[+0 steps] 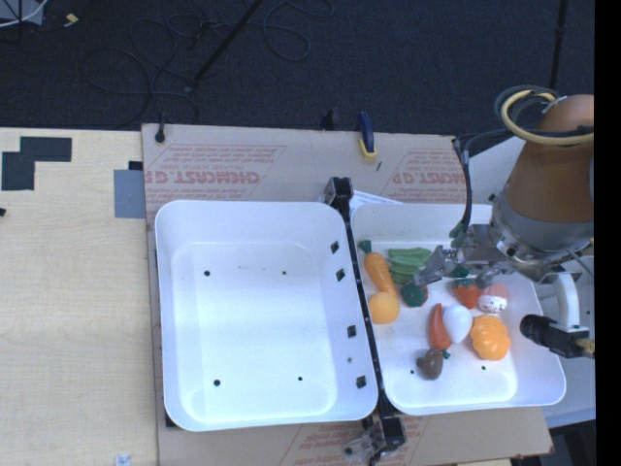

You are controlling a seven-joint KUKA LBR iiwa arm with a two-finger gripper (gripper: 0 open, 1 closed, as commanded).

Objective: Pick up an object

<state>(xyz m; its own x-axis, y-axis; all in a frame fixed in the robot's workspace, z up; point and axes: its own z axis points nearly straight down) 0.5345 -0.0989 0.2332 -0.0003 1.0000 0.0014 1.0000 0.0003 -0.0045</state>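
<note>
The right bin (543,386) holds several toy foods. There is a green pea pod (408,256), an orange carrot (377,271), an orange ball (384,308) and a dark green round piece (415,295). Further right lie a red chili (439,325), a white garlic (457,324), an orange pumpkin (490,338), a brown piece (429,364), a red piece (468,295) and a white mushroom (493,303). My gripper (437,265) hangs low over the bin's middle, just right of the pea pod and above the dark green piece. Nothing is visibly held in it.
The left bin (175,260) sits beside the right one, with a black divider (351,289) between them. Both rest on a cardboard sheet (243,168). A blue clamp (367,134) grips the sheet's far edge. The arm (548,178) covers the right bin's far right corner.
</note>
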